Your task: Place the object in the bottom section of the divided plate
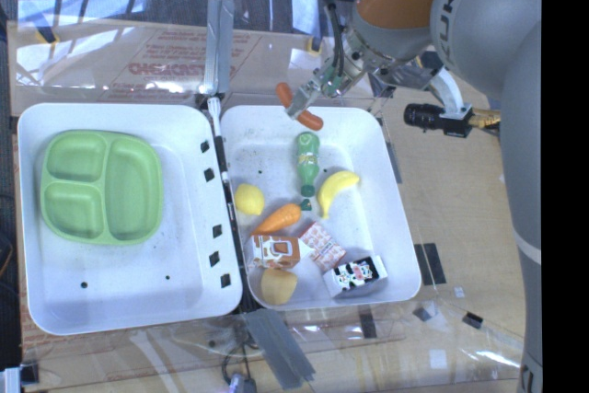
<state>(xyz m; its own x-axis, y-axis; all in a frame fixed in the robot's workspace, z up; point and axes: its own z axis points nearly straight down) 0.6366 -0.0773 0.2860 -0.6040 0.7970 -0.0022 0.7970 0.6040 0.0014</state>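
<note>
My tool (307,102) hangs over the far rim of the right white bin (396,198). I cannot tell how it is set. A small orange-red sausage-shaped toy (311,120) lies just beside its tip, at the bin's far edge. The green divided plastic plate (99,187) sits in the left white bin (110,299). Nearer in the right bin lie a green bottle (306,158), a yellow banana (336,190) and an orange carrot (279,218).

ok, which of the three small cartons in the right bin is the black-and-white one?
The cow-print carton, nearest the bin's bottom-right corner. The other two, an orange-and-white carton and a red-patterned carton, lie to its left.
</note>
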